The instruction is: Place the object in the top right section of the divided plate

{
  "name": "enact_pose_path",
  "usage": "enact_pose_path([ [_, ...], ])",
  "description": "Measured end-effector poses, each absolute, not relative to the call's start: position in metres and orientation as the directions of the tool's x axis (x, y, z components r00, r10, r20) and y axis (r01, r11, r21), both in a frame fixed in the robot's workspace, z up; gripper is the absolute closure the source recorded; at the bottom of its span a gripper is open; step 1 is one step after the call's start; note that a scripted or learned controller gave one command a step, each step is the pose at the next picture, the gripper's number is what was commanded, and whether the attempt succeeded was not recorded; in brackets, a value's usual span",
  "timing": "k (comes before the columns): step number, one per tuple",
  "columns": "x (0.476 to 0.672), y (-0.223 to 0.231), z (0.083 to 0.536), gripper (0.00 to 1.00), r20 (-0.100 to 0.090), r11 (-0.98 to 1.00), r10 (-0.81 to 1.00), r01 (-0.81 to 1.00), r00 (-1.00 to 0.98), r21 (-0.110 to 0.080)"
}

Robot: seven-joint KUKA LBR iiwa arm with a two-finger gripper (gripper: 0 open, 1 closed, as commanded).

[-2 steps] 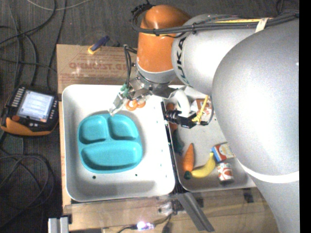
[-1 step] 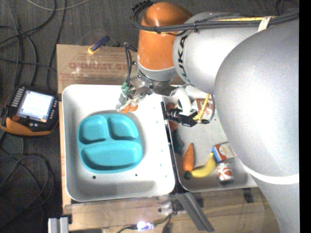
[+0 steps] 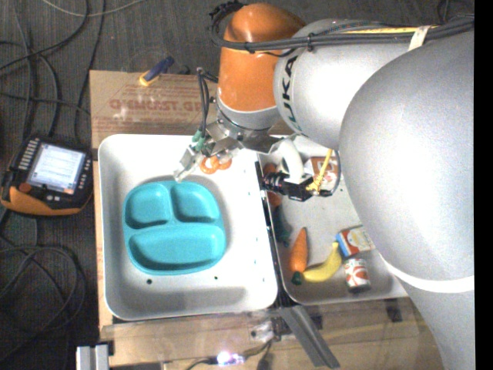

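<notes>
- The gripper (image 3: 202, 154) hangs below the orange wrist band (image 3: 250, 56), over the far edge of the left bin (image 3: 115, 284), at about 1 o'clock from the divided plate (image 3: 176, 227).
- A small orange pretzel-like object (image 3: 216, 163) sits right at the fingers; whether they actually pinch it, or how wide they stand, I cannot tell.
- One pale fingertip (image 3: 185, 168) points down toward the plate's far rim, near its top right section (image 3: 196, 204).
- The turquoise plate lies flat in the left bin, with two small compartments on the far side and one long one nearest the camera.
- At 3 o'clock from the plate, the right bin (image 3: 331, 291) holds a carrot (image 3: 298, 250), a banana (image 3: 325, 266) touching the carrot's lower end, a red can (image 3: 357, 274) and a small carton (image 3: 353, 241).
- At 9 o'clock, off the bench, a teach pendant (image 3: 48, 174) rests on the floor.
- A cardboard sheet (image 3: 146, 106) lies at 12 o'clock beyond the left bin.
</notes>
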State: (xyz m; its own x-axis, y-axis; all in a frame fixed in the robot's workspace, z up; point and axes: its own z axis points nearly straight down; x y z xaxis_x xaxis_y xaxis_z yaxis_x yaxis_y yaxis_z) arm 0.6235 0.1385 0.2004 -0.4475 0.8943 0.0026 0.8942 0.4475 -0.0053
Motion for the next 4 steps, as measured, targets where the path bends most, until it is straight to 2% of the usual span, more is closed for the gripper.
enact_pose_path([
  [1, 0.623, 0.139, 0.209, 1.00, 0.004, 0.448, 0.894, 0.894, -0.448, -0.007],
  [2, 0.629, 0.183, 0.214, 1.00, 0.000, 0.420, 0.907, 0.907, -0.420, -0.003],
  [3, 0.629, 0.183, 0.214, 0.00, 0.000, 0.420, 0.907, 0.907, -0.420, -0.002],
  [4, 0.557, 0.177, 0.124, 0.00, 0.000, 0.176, 0.984, 0.984, -0.176, -0.005],
])
